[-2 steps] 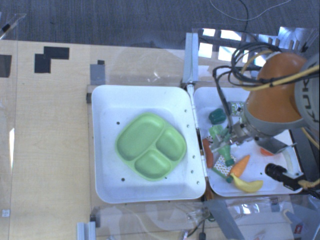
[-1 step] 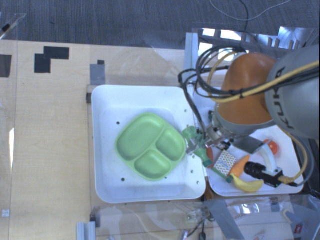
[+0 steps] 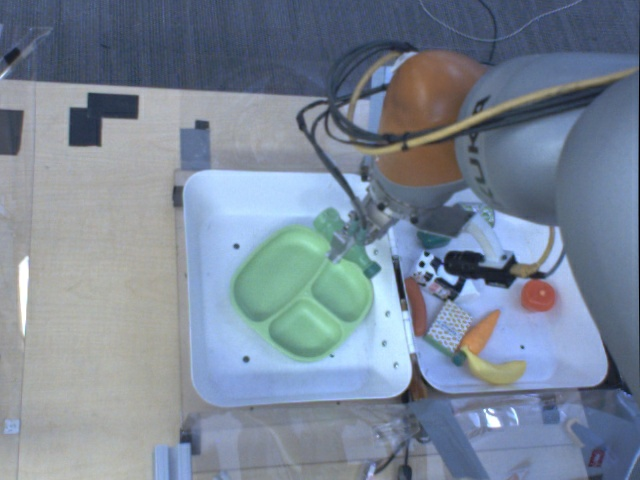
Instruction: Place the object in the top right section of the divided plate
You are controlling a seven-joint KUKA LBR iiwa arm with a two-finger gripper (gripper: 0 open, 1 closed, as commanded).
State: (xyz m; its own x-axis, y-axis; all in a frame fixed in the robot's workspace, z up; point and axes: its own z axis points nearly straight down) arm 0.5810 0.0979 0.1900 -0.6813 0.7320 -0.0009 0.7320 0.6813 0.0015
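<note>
On the pale wooden worktop [image 3: 90, 288], black squares [image 3: 100, 118] sit at about ten o'clock and carry no readable writing. To their right the left bin [image 3: 215, 368] holds a light green divided plate [image 3: 300, 288], set at a slant with three sections: a long one toward nine o'clock, a smaller one toward six o'clock and another toward three o'clock. At the plate's one o'clock edge the gripper [image 3: 345, 243] comes down from the grey arm [image 3: 540, 138] with its orange band [image 3: 430, 98]; a darker green object [image 3: 330, 223] lies right against it at the plate's upper rim, with another bit of green just at four o'clock of the tips, but whether the gripper is apart or clamped on the object I cannot tell. The right bin [image 3: 580, 358] carries a red sausage-shaped piece [image 3: 417, 308] along its left wall, a black-and-white die [image 3: 428, 265], a checkered packet [image 3: 450, 323] whose print is too small to read, a carrot [image 3: 480, 330], a banana [image 3: 492, 370] at six o'clock, a black tool [image 3: 480, 265] and a red tomato [image 3: 538, 295] at three o'clock.
</note>
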